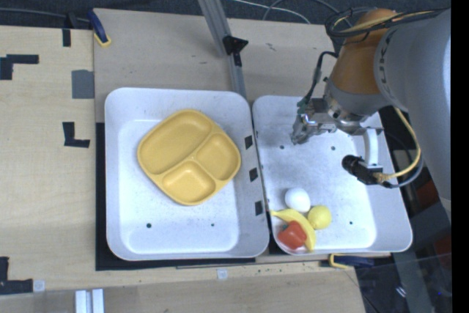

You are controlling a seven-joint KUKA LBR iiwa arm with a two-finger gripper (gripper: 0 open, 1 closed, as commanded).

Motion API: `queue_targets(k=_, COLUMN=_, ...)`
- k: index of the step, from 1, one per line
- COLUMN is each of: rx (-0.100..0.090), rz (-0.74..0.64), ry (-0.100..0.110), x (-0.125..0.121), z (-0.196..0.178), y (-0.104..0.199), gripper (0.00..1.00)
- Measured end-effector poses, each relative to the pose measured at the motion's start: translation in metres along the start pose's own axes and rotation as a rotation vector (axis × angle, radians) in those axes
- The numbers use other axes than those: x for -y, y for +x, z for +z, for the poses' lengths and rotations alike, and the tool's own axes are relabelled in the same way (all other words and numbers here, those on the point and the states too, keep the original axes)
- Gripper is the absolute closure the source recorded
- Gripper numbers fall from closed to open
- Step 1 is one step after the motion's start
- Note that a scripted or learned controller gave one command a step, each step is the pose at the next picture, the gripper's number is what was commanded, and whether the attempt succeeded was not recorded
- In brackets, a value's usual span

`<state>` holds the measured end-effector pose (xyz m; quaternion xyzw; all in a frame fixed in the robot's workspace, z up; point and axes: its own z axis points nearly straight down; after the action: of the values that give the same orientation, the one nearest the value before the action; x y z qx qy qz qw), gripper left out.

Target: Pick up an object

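Pale wood desk (44, 179) bearing two shallow white bins side by side. The left bin (117, 157) holds a yellow divided plate (189, 156). The right bin (381, 223) holds a small cluster at its near-left corner: a white ball (297, 199), a yellow toy (319, 216) and a red piece (293, 234), touching or nearly so. The gripper (302, 130) hangs over the far part of the right bin, well apart from the cluster; whether the fingers are open or closed cannot be told, and nothing shows between them.

Risks, as judged: the objects lie crowded against the bin wall, so a descending grasp may strike the rim, catch two items at once, or nudge the round ball so that it rolls away. A black cable (374, 174) loops beside the wrist and could snag.

No brand, label or legible writing appears.
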<state>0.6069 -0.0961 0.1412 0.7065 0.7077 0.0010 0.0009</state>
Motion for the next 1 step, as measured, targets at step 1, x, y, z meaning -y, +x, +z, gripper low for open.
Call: queue_targets(k=1, rx=0.000, rz=0.000, ry=-0.002, x=0.0034, z=-0.0621, y=0.0032, gripper=1.00)
